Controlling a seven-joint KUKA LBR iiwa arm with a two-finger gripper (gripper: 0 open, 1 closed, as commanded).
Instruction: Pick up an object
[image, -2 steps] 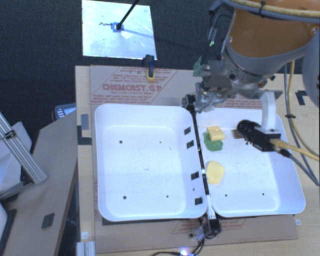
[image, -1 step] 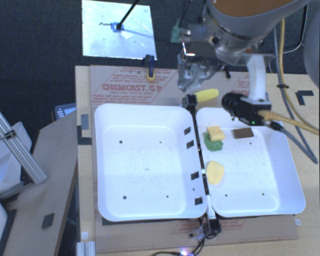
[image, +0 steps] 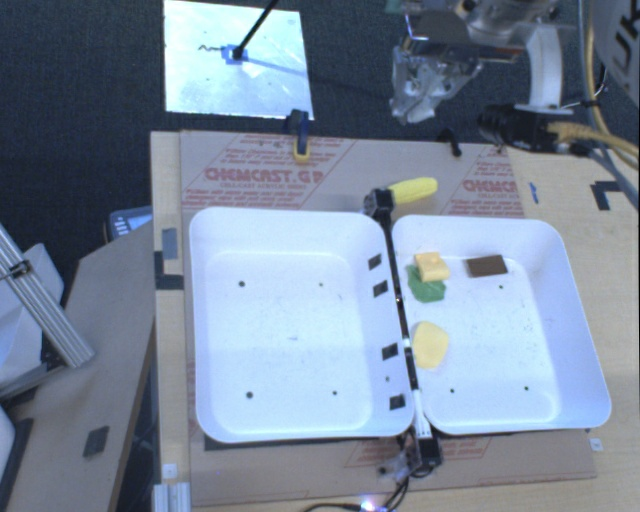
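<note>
Objects for picking lie in the right bin (image: 560, 300), toward the camera from my gripper (image: 415, 100), which hangs beyond the bins' far edge: yellow block (image: 432, 266) on green piece (image: 428, 289), brown tile (image: 487, 265), yellow lump (image: 430, 345); whether my jaws stand apart, I cannot tell

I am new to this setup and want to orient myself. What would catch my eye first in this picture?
First, the two white bins: the left bin and the right bin. The right bin holds a yellow block resting against a green piece, a brown block and a pale yellow lump. The claw hangs high above the bench's far edge.
</note>
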